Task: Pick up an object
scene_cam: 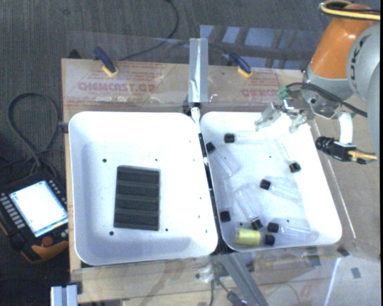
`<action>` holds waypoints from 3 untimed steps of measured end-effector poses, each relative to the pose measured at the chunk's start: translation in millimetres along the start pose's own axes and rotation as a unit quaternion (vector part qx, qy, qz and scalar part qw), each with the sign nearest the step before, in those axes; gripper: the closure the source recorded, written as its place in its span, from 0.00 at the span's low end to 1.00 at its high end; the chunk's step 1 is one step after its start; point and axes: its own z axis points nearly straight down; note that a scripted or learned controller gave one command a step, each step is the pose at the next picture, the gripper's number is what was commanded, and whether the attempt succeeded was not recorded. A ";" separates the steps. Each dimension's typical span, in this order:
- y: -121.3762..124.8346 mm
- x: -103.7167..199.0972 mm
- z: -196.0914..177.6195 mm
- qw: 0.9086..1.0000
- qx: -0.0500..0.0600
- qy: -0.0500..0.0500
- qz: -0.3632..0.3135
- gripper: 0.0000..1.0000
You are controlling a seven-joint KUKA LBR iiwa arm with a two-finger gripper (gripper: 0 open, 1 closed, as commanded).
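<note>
While the gripper (282, 115) hovers with its fingers spread and holding nothing at the 12 o'clock rim of the right bin (329, 203), it should descend straight onto a vial (286, 189) lying toward 6 o'clock.

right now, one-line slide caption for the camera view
Claw open over the right bin's far edge, clear capped vials below; dark ridged block in left bin.
</note>
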 end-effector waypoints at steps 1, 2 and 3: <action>-14.8 -39.4 99.5 0.999 -0.001 0.000 -0.041 0.00; -8.7 -20.0 108.1 0.999 -0.005 -0.003 -0.042 0.00; -6.9 -19.1 96.7 0.999 -0.008 -0.003 -0.042 1.00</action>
